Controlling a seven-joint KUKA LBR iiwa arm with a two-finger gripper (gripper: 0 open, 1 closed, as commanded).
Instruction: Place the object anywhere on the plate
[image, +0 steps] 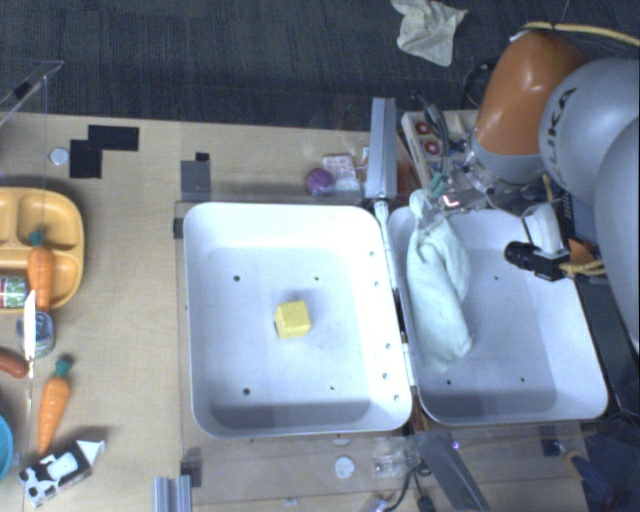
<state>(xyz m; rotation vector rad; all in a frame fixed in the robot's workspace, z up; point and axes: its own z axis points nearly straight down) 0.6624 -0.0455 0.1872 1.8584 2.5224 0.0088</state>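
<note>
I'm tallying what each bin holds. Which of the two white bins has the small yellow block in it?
The left bin. The yellow block lies near its middle, alone. The right bin, under the arm, holds a white cloth instead.

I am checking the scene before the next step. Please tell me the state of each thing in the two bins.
Yellow block: lying flat in the left bin, untouched.
White cloth: crumpled, along the left wall of the right bin.
Gripper: above the cloth's top end.
</note>
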